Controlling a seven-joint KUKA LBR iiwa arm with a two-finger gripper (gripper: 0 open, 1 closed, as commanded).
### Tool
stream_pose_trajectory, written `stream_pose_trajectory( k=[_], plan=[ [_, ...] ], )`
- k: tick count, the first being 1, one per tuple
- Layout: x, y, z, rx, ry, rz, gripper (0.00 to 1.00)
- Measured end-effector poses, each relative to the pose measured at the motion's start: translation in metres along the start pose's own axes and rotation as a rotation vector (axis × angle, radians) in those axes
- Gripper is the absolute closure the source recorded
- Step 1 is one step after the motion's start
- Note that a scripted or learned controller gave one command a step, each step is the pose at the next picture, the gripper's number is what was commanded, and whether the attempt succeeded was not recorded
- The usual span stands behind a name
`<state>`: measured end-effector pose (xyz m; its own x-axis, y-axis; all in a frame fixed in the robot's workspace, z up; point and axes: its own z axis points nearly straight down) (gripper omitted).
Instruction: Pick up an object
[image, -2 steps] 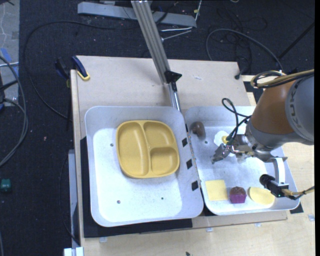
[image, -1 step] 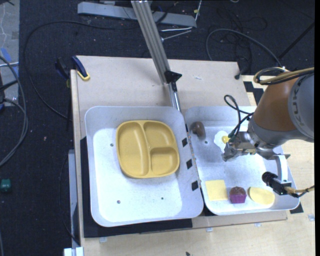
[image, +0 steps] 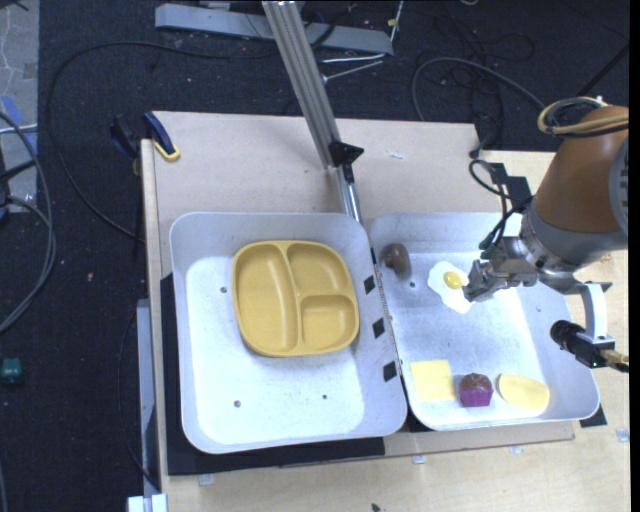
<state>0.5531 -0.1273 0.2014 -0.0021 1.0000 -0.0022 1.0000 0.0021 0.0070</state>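
End effector (image: 478, 284), jaw state indiscernible, sits beside the flat fried egg (image: 447, 283) in the right bin (image: 560, 375); fingers may skid off it.

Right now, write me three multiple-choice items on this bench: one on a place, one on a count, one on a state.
1. Where does the yellow three-compartment plastic tray lie?
A. in the left white bin
B. in the right white bin
C. on the bare bench

2. How many small items lie along the near edge of the right bin?
A. one
B. three
C. five

3. Where is the hand?
A. over the left bin
B. beside the toy fried egg
C. outside both bins

Key: 1 A, the tray sits inside the left bin. 2 B, a yellow square slice, a purple lump and a pale yellow oval piece. 3 B, the hand sits at the egg's right edge.
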Motion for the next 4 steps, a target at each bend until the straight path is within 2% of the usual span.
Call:
stream_pose_trajectory(
  k=[1,3,4],
  plan=[
    [0.000,0.002,-0.053,0.000,0.000,-0.001,1.00],
    [0.098,-0.006,-0.053,0.008,0.005,-0.007,1.00],
    [0.151,-0.010,-0.037,0.010,0.004,-0.006,1.00]
  ],
)
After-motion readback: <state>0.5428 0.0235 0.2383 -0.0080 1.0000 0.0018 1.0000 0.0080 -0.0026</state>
